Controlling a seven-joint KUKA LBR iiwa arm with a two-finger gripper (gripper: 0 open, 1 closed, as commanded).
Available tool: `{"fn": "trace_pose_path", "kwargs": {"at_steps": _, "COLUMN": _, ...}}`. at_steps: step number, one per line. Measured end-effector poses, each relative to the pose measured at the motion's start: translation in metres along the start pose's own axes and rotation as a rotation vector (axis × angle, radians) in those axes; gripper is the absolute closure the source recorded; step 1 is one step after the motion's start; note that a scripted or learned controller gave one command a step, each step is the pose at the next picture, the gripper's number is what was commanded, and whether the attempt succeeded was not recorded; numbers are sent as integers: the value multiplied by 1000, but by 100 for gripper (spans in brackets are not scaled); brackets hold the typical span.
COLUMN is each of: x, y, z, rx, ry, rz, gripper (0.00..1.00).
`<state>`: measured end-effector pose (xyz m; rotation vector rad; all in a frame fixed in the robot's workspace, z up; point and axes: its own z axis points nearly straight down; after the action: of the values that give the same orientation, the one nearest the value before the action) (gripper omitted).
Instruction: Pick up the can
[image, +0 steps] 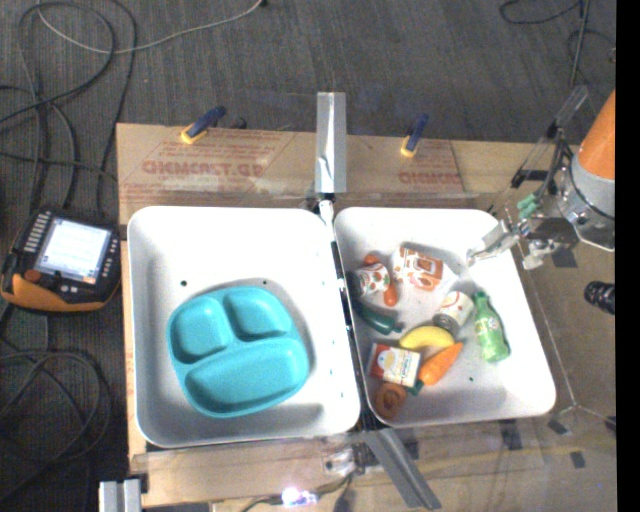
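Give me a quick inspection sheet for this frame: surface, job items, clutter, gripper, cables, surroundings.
Surface: two white bins side by side, left bin and right bin, on a brown board.
Job's things: can lies in the right bin, between the banana and the green bottle.
Clutter: carrot, small carton and other toy food in the right bin; teal divided tray in the left bin.
Grippers: gripper over the right bin's upper right corner, apart from the can; nothing seen in it.
Cables: black cables on the floor at left.
Surroundings: pendant left of the bins; two clamps on the board.
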<state>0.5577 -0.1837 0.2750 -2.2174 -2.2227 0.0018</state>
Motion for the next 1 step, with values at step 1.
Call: {"fn": "trace_pose_path", "kwargs": {"at_steps": 1, "x": 29, "y": -28, "z": 112, "rx": 1, "ry": 0, "rz": 13, "gripper": 0}}
